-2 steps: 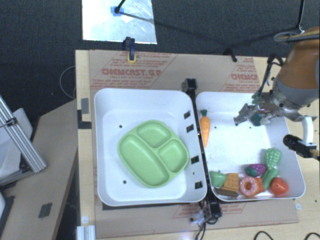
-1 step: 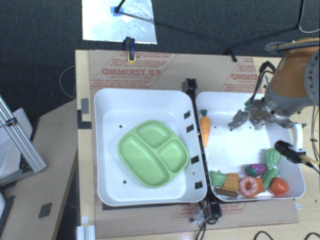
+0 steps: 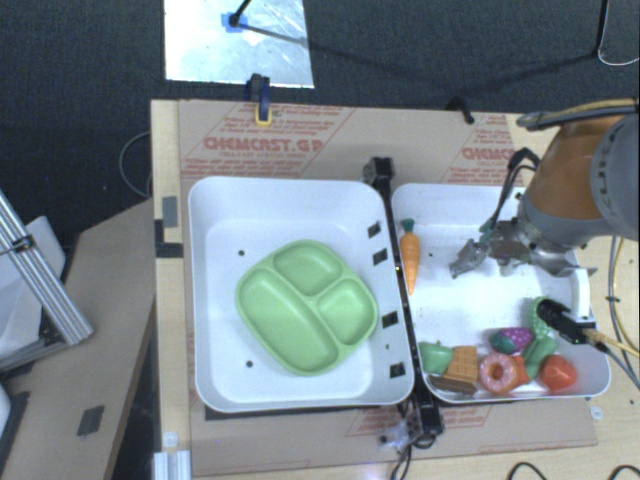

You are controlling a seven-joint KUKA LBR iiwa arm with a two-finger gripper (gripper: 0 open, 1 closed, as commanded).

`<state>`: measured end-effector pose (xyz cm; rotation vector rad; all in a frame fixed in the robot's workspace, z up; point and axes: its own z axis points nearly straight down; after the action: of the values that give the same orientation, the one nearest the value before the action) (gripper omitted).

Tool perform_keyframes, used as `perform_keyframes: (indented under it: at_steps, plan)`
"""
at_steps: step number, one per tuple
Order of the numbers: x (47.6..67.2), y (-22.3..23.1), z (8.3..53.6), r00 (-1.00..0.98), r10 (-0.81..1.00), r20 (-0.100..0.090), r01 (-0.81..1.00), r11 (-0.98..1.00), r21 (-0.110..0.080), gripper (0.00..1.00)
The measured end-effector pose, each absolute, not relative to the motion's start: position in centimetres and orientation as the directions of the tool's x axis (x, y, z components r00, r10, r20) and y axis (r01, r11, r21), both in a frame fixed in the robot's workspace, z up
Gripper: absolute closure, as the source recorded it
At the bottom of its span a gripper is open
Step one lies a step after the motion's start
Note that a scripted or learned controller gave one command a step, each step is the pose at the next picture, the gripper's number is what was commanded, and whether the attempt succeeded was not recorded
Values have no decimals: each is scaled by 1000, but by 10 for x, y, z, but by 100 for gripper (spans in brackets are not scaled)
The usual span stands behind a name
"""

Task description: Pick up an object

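My gripper (image 3: 463,263) hangs over the bare middle of the right bin (image 3: 450,313), pointing left and down. Nothing shows in it. An orange carrot (image 3: 409,253) with a green top lies along the bin's left wall, a short way left of the gripper. Along the front wall lies a row of toy foods: a green pepper (image 3: 434,356), a brown waffle (image 3: 461,368), a pink donut (image 3: 497,372), a purple fruit (image 3: 511,340), a green vegetable (image 3: 538,350) and a red tomato (image 3: 558,372).
The left bin (image 3: 230,218) holds a light green divided plate (image 3: 305,306). A black divider with clips (image 3: 392,268) runs between the two bins. The arm's grey and orange body (image 3: 570,193) sits over the right bin's far right corner.
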<state>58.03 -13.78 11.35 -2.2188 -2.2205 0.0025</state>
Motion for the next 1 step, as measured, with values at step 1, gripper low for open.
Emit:
perform_keyframes:
  at_steps: [1]
  plan:
    - [581,-137,83,-1,1000,1,1000,1,-1,0]
